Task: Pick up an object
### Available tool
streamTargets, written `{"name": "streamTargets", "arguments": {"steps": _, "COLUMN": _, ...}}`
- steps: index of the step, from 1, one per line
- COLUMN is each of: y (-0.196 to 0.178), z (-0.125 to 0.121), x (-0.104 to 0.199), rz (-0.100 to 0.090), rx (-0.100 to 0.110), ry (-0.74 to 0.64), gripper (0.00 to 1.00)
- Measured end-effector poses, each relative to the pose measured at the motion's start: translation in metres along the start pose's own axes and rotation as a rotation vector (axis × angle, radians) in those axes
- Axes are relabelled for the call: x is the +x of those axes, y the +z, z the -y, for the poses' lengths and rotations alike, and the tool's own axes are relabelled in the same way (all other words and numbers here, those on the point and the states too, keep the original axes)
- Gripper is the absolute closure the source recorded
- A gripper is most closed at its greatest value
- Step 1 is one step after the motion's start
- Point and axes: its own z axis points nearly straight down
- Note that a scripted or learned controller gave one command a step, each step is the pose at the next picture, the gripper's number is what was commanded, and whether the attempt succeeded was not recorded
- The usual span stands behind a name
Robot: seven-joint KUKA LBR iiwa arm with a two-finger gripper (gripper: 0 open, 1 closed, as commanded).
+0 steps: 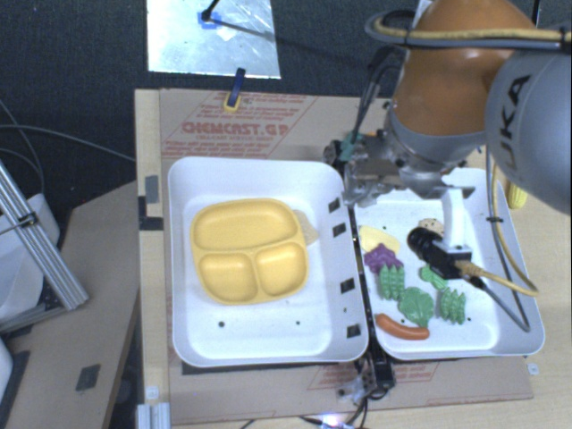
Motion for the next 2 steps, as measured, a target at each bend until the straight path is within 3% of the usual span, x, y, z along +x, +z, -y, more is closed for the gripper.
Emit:
{"name": "streamTargets", "arguments": {"steps": 1, "y": -0.001, "z": 0.0, "x": -0.004, "rz": 0.006, "rx": 0.014, "ry": 0.003, "gripper": 1.0}}
{"name": "streamTargets", "arguments": {"steps": 2, "y": -0.064, "z": 0.017, "x": 0.029, "rz": 0.003, "rx": 0.011, "ry": 0.004, "gripper": 1.0}}
